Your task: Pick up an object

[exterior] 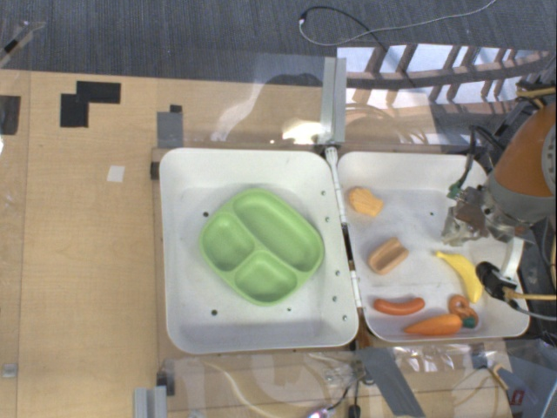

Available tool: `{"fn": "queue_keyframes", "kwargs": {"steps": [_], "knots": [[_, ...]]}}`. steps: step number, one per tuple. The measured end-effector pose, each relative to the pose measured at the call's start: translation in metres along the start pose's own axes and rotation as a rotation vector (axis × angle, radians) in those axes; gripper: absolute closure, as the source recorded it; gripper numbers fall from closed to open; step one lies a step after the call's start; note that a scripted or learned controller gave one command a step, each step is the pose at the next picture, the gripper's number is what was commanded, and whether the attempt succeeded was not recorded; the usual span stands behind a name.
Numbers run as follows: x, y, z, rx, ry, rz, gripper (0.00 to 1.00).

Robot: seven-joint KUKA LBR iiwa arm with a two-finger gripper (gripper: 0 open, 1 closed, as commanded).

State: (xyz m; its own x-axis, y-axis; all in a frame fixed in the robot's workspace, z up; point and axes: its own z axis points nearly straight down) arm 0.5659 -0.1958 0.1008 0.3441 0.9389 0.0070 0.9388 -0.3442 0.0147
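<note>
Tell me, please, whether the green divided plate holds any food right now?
Empty: all three compartments of the green plate show bare green, and the toy foods lie in the right bin.

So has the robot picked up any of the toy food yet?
Not yet. The banana, hot dog, sausage and carrot all lie in the right bin. The hand sits above that bin's right side, near the banana. Grabbing and lifting are left.

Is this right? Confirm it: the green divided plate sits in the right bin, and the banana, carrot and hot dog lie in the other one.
One thing is wrong. The camera view shows the green divided plate in the left bin, not the right. The banana, carrot and hot dog lie in the right bin.
</note>
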Motion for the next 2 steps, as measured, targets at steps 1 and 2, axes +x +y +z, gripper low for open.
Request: {"fn": "queue_keyframes", "kwargs": {"steps": [1, 2], "knots": [[0.0, 0.0, 0.0, 0.0, 0.0, 0.0, 0.0], [-0.001, -0.011, 0.012, 0.007, -0.003, 0.158, 0.0]]}}
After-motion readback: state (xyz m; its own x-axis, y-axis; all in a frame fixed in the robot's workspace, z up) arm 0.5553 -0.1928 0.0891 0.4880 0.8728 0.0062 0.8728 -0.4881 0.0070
